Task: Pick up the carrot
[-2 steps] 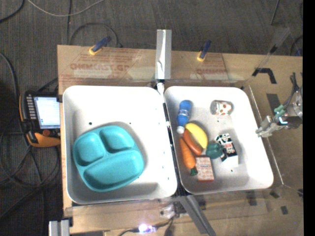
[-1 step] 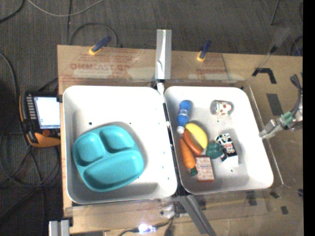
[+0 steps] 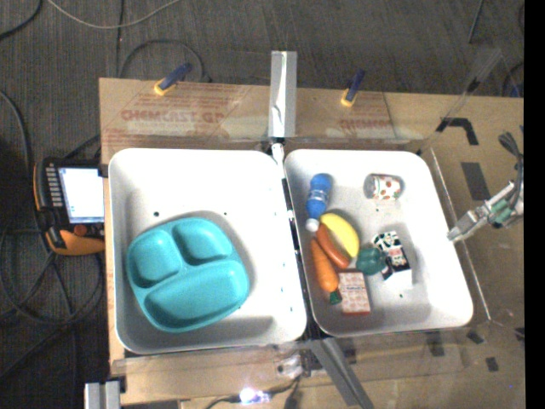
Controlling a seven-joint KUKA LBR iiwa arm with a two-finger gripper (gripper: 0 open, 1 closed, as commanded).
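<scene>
Carrot (image 3: pixel 323 265) waiting in right bin (image 3: pixel 443 296), ungrasped.

Lying near the left wall, touching the hot dog (image 3: pixel 337 245) and just above the small carton (image 3: pixel 352 293); crowded for access. End effector (image 3: pixel 481 216) parked beyond the bin's right rim, state impossible to tell.

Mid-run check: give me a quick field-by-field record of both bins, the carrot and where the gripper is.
left bin: holds a teal divided plate
right bin: carrot, blue bottle, hot dog, small box, patterned cup, black-and-white item
carrot: lying along the bin's left wall, beside the hot dog, its lower end by the small box
gripper: outside the right bin, past its right rim, away from the carrot
task status: carrot not picked up
</scene>
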